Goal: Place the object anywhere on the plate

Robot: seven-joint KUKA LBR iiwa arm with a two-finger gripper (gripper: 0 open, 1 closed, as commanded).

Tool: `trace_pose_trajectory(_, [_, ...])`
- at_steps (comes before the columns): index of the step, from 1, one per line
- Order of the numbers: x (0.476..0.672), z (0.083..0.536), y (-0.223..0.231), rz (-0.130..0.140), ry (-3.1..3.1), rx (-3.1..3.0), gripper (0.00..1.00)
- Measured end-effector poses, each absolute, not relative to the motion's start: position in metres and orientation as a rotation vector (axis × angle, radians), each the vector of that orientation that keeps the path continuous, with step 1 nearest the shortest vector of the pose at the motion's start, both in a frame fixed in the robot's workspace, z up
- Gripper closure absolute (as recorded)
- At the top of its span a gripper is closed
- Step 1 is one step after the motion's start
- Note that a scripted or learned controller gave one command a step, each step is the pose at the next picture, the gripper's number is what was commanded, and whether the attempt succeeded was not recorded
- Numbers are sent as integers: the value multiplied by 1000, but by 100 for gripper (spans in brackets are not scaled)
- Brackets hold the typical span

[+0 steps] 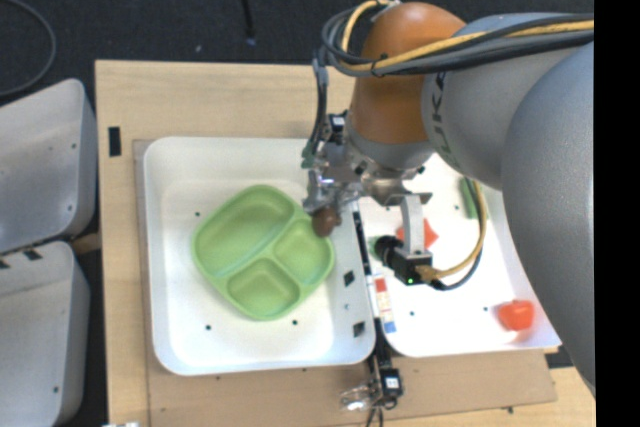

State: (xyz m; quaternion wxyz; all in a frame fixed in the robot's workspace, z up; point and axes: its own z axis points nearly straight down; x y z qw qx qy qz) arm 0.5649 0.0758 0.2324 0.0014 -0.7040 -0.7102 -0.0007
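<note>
Wooden bench (220, 100), two white bins: in the left bin (180, 315) we log a green plate (262, 252); the gripper (325, 205) pinches a brown object (324, 222) above the plate's right edge.

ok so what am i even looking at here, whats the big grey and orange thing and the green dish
One camera looks down at a slant on a wooden bench bearing two shallow white bins side by side. The big grey and orange shape is a robot arm reaching in from the right. Its end effector, the part that grasps, hangs at the right edge of the left bin. A small brown object sits at its tip, right by the rim of the green plate, a divided dish with three sections. Whether the object is truly gripped is hard to tell. In the right bin lie a few small things, including an orange piece.
</note>
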Motion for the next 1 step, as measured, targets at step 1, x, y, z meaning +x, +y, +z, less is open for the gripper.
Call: trace_pose_trajectory(1, [566, 232, 72, 0, -2223, -2218, 0])
